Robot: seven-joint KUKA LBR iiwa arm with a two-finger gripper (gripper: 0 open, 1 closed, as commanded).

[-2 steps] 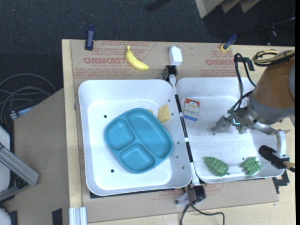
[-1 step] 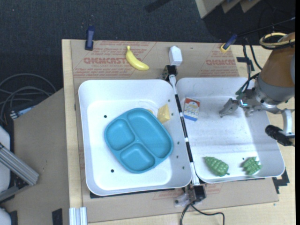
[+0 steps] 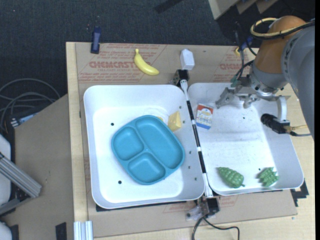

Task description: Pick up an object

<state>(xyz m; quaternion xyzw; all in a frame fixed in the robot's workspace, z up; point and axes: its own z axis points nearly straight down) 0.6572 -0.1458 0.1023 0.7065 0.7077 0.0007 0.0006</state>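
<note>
So the left bin [image 3: 95,134] has a blue divided tray [image 3: 146,149] with a small yellow wedge [image 3: 175,120] touching its upper right edge. The right bin [image 3: 280,154] has a little red-and-white carton [image 3: 204,116] by its left wall, plus two green bumpy things [image 3: 229,177] [image 3: 268,176] along the near edge. The gripper [image 3: 236,97] hangs over the right bin's far end, fingers look spread apart I think, nothing between them

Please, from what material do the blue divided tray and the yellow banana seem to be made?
The blue divided tray looks like molded plastic: one even color, rounded compartment edges, soft sheen. The yellow banana, lying on the board outside the bins, is probably a plastic toy, given its uniform bright color and smooth surface, though real fruit cannot be ruled out.
</note>
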